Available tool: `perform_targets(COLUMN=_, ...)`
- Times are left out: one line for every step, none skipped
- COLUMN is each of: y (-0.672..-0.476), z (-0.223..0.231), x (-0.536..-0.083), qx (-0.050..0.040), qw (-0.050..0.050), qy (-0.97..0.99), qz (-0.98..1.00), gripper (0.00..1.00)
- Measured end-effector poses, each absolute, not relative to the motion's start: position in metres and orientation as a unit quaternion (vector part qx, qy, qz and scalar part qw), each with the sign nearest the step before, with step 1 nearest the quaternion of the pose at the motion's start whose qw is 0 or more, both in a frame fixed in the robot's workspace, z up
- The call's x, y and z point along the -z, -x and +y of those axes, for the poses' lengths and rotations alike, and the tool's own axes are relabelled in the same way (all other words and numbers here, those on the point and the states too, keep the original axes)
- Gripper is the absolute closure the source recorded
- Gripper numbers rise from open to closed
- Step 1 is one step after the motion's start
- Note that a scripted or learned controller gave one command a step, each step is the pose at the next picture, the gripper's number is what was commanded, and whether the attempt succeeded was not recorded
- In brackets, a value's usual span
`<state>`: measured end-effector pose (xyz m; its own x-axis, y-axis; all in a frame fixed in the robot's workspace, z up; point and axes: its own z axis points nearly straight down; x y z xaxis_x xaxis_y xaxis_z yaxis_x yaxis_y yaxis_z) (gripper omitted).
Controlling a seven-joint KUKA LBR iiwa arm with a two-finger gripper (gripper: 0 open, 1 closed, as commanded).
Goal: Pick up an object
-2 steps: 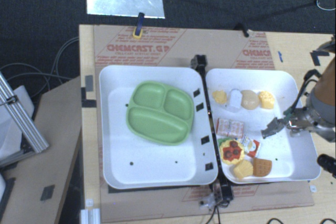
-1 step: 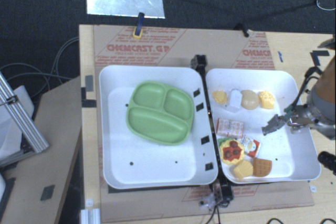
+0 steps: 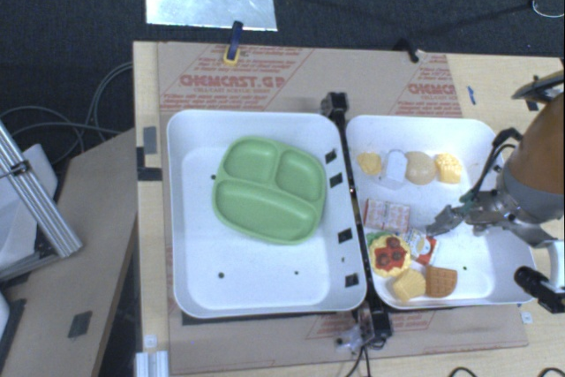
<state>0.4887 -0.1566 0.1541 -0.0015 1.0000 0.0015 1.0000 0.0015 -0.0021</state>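
We judge the gripper hangs low over the right bin because the toy food crowds there, its grip state unreadable.

In the right bin, toy foods crowd the left half: a row of four pieces along the far side, a packet mid-bin, and a pizza slice, cheese wedge and cracker bunched at the near wall. The arm overhangs the right half. In the left bin, a green divided plate fills the middle, leaving bare floor along the near and left sides.
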Motion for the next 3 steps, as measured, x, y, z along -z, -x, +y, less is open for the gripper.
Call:
perform_targets(y=-0.489, z=-0.149, x=-0.095, qx=0.0003, qw=0.0, qy=0.707, qz=-0.707, gripper=0.0)
perform_targets(y=-0.491, z=-0.148, x=-0.087, qx=0.002, qw=0.001, qy=0.706, qz=-0.708, gripper=0.0)
perform_targets(y=-0.494, z=-0.152, x=-0.1, qx=0.003, qw=-0.008, qy=0.707, qz=-0.707, gripper=1.0)
